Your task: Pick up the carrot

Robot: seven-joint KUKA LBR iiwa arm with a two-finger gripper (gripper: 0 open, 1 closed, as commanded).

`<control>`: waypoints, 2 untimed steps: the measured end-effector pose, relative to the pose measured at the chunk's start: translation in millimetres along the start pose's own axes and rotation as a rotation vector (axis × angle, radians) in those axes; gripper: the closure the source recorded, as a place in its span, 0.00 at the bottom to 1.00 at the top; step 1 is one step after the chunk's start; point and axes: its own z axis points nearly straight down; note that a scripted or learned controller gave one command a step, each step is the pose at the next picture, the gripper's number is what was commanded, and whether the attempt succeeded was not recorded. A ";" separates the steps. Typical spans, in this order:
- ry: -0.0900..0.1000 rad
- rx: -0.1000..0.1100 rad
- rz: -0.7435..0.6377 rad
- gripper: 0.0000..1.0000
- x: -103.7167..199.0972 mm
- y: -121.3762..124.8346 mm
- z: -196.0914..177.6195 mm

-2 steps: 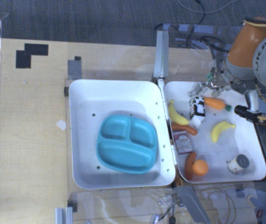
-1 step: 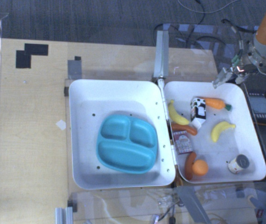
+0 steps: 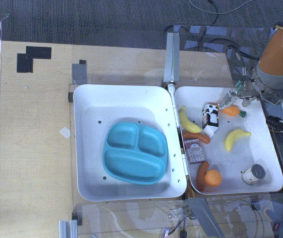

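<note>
The carrot (image 3: 230, 111) lies near the back of the right bin (image 3: 270, 148), just under the gripper (image 3: 235, 94).

The carrot is small and orange with a green tip. Its long side runs left to right, and the green tip points right, toward the arm (image 3: 280, 58). The gripper sits just above the carrot at the far right of the bin, close to it; whether it touches the carrot is not clear. It is too small and blurry to tell how it is set. Just left of the carrot stands a black and white toy (image 3: 210, 117). Two bananas (image 3: 235, 139) lie in this bin, one on the left side and one nearer the middle. An orange (image 3: 212, 178) sits at the front. The left bin (image 3: 89, 133) holds a blue tray (image 3: 135, 152) with three parts.
</note>
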 end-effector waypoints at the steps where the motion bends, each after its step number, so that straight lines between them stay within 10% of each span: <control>1: 0.003 0.001 0.014 0.00 -0.2 4.5 11.1; 2: 0.006 -0.002 0.025 0.00 2.6 2.2 17.8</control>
